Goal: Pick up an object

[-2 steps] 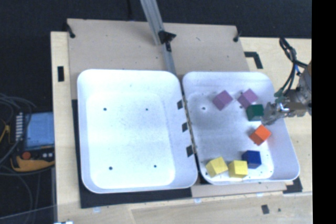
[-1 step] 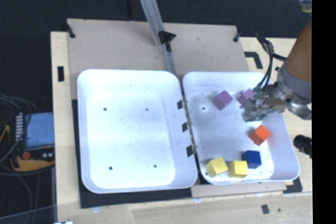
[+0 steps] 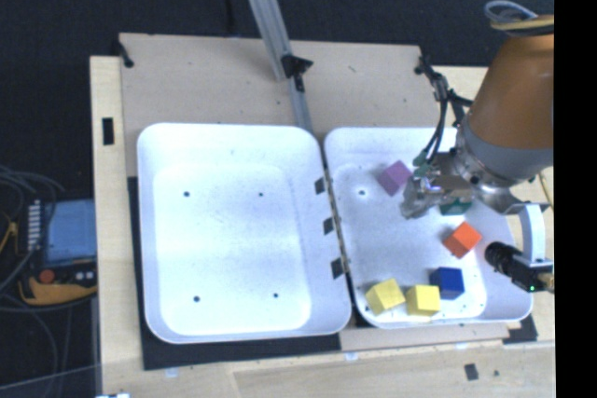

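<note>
Looking down from the left side of the bench (image 3: 107, 200), I see a blue box (image 3: 71, 231) with cables sitting off the edge, beside the wooden board. Next comes the left bin (image 3: 159, 163), a shallow white tray with a few dark specks on its floor. A slim metal rail (image 3: 266, 5) slants down from the top toward the seam where the two trays meet.

The right bin (image 3: 359, 154) holds the blocks. A purple block (image 3: 395, 176) lies in its upper half, tilted. Near the front wall sit two yellow blocks, the first yellow block (image 3: 384, 296) touching or just beside the second yellow block (image 3: 424, 298). A blue block (image 3: 449, 281) stands just right of them, and an orange block (image 3: 462, 240) lies a little above it. A small patch of green (image 3: 452, 208) peeks out under the arm, too hidden to identify.

The gripper (image 3: 417, 198) hangs low over the right bin, just right of the purple block and close to it, apart from the orange one. I cannot tell how its jaws stand; they blur into the wrist hardware. Nothing visibly sits between them. Behind it rises the grey arm (image 3: 504, 158) with its orange band (image 3: 518, 89).
</note>
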`<act>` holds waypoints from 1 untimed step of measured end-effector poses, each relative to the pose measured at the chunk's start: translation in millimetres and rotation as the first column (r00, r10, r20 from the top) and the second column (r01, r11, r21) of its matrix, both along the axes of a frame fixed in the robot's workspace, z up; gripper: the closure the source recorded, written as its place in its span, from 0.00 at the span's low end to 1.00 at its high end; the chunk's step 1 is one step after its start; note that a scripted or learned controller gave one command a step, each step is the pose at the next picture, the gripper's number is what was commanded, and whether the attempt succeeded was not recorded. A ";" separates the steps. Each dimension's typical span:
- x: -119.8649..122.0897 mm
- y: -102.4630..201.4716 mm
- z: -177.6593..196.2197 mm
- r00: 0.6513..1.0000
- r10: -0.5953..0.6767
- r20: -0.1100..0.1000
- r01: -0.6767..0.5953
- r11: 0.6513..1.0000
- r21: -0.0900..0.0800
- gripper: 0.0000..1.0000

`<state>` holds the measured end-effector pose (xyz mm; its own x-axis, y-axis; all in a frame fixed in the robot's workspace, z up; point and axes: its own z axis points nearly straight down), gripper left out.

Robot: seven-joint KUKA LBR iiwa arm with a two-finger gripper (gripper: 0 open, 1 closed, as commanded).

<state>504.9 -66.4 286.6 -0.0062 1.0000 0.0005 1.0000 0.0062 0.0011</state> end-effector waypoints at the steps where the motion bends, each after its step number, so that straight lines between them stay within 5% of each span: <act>1: 9.9 49.3 -0.8 1.000 0.001 0.000 -0.001 1.000 0.000 1.00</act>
<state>514.8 -17.0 285.8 -0.0074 1.0000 0.0005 1.0000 0.0074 0.0013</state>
